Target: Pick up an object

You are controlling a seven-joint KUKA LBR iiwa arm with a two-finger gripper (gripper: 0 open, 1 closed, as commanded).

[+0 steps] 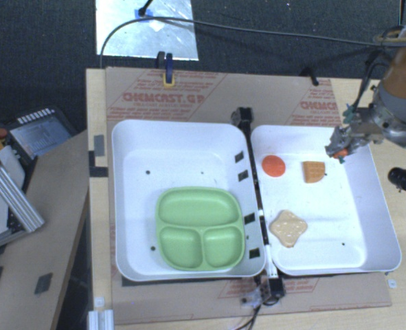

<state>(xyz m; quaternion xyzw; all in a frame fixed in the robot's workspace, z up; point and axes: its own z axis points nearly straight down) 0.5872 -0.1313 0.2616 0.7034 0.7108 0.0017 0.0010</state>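
The arm (pixel 398 95) is seen reaching in from the right, its gripper (pixel 341 148) angled down over the upper right part of the right bin (pixel 374 246). How far the gripper is open cannot be told, and nothing can be seen in its hold. On that bin's floor lie a red disc (pixel 274 166), a tan block (pixel 313 171) and a pale beige lump (pixel 287 228). A green divided tray (pixel 199 227) rests in the left bin (pixel 130 184). Both bins are set on a brown board (pixel 189 95) on the table (pixel 93 102).
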